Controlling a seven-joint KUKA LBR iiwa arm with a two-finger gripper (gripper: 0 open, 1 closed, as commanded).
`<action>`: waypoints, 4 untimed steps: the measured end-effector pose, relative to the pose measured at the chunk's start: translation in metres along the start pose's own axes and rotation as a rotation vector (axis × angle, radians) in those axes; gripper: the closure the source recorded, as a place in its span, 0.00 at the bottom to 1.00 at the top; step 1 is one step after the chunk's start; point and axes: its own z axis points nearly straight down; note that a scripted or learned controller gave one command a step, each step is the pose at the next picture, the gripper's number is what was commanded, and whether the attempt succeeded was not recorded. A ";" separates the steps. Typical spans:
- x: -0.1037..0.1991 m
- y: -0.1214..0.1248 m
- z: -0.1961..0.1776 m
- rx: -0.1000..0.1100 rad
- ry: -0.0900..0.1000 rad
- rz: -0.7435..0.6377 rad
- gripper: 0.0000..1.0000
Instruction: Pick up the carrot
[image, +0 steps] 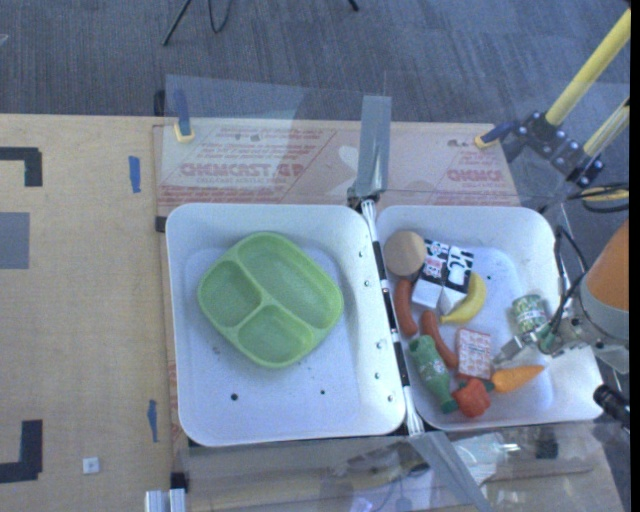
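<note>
The carrot (518, 378) is orange and tapered. It lies flat near the front right of the right bin (535, 225), its thick end beside a red fruit-like piece (472, 398). My gripper (535, 342) comes in from the right edge on the grey arm, whose orange band (612, 285) shows above it. The gripper sits just above and slightly behind the carrot, close to it. Nothing can be seen held in it.
The right bin also holds a brown potato (404, 252), a black-and-white box (448, 266), a banana (468, 300), two red sausages (404, 305), a green bottle (430, 366), a pink packet (474, 352) and a silvery can (527, 313). A green divided plate (268, 298) lies in the left bin (190, 390).
</note>
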 end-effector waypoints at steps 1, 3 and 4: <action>-0.008 -0.012 0.005 0.001 -0.004 -0.370 0.00; -0.008 -0.012 -0.058 0.002 -0.005 -0.507 1.00; -0.008 -0.012 -0.058 0.002 -0.005 -0.506 0.00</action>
